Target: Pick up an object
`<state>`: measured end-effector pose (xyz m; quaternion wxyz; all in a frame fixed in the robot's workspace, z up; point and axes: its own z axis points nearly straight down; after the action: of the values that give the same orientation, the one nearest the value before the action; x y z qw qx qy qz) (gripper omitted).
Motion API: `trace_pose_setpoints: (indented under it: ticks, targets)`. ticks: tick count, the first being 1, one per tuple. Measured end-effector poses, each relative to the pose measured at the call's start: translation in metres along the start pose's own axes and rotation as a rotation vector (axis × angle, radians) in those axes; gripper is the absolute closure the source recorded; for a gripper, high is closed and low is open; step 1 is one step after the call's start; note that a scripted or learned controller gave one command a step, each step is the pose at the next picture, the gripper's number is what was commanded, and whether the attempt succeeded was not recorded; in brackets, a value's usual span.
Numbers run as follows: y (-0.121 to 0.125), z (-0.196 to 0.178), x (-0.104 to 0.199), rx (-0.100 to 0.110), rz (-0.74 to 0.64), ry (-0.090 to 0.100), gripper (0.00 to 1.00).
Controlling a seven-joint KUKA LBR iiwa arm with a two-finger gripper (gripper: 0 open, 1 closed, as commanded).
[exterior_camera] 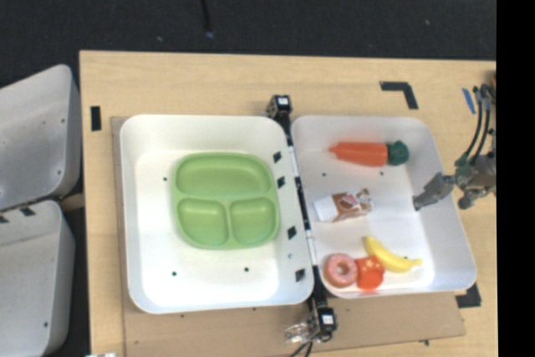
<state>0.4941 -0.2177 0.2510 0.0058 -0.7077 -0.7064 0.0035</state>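
The gripper [439, 190] hovered at the right bin's [447, 251] right edge, its grasp state impossible to tell, apparently before any pick; next it needed lowering onto the banana [391, 255] near the front edge

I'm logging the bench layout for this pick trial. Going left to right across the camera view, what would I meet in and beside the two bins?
Green divided plate → small wrapped packet → yellow banana → gripper at the right bin's right edge. The donut, red piece and carrot overlap these in left-right position, so I leave them out.
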Motion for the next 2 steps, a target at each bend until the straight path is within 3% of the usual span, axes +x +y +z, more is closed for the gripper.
trace_pose_setpoints:
  ticks: [1,2]
  targets:
    - [0.002,-0.005,0.001,-0.010,-0.004,-0.003,0.00]
    - [0.005,0.060,-0.004,-0.005,-0.002,-0.002,0.00]
